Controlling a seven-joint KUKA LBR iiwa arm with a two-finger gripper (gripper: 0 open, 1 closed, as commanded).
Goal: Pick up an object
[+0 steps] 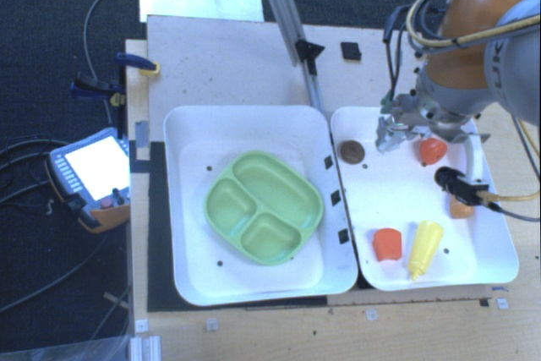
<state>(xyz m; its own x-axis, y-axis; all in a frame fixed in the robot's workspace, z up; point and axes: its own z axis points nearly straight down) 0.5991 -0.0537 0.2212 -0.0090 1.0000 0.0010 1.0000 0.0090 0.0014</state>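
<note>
The bench [220, 68] carries two white bins side by side. The left bin [190, 182] holds a green divided plate [264, 205] near its centre. The right bin [499, 254] holds the small objects that could be picked.

The arm [473, 30] reaches in from 3 o'clock and hangs over the right bin's 12 o'clock portion. Its gripper [390, 134] sits low near the bin floor; whether it is released or clenched cannot be told, and nothing is seen held in it.

A red rounded piece [432, 150] lies just beside the gripper at 3 o'clock, and a brown disc [352, 151] lies near it at 9 o'clock, close to the wall shared by the bins. A yellow bottle [424, 248] and a red cup [387, 243] lie side by side at the bin's 6 o'clock; an orange piece [461, 209] lies at 3 o'clock.

The red rounded piece appears the nearest candidate. A sound approach would centre over it, descend vertically and close evenly, since its curved surface may slip sideways.

The bin's centre offers open floor for travel; the disc allows less room because of the adjoining wall.
</note>
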